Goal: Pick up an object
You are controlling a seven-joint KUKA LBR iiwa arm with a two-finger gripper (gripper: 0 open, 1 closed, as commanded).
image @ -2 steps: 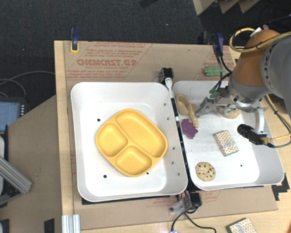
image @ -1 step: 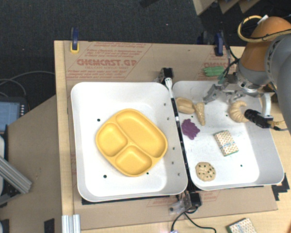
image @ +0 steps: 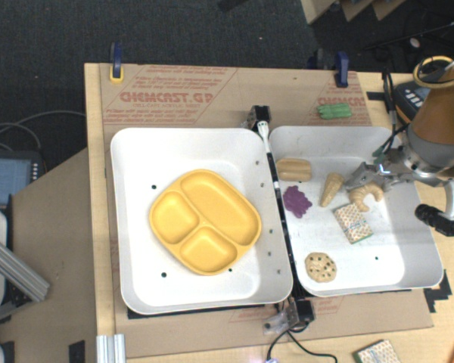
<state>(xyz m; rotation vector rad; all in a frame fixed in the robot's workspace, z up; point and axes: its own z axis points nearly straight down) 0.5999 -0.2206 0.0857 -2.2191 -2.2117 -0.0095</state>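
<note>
Several small food pieces are sitting in the right bin (image: 408, 271): a bread roll (image: 293, 169), cone (image: 331, 188), purple lump (image: 296, 200), cracker (image: 353, 222), cookie (image: 320, 266) and a croissant (image: 365, 195). The gripper (image: 365, 177) is hovering just above the croissant; whether it is spread or closed, I cannot tell. The croissant looks light and rigid, probably plastic; grasping across its curved middle seems best. The yellow tray (image: 204, 221) is occupying the left bin (image: 129, 203). The board's (image: 166, 97) printing is reading "CHEMCAST GP".

Glossy yellow plastic tray (image: 204, 221), smooth white bins (image: 129, 203) (slight sheen), matt cardboard-brown bench sheet (image: 174, 97)
</note>
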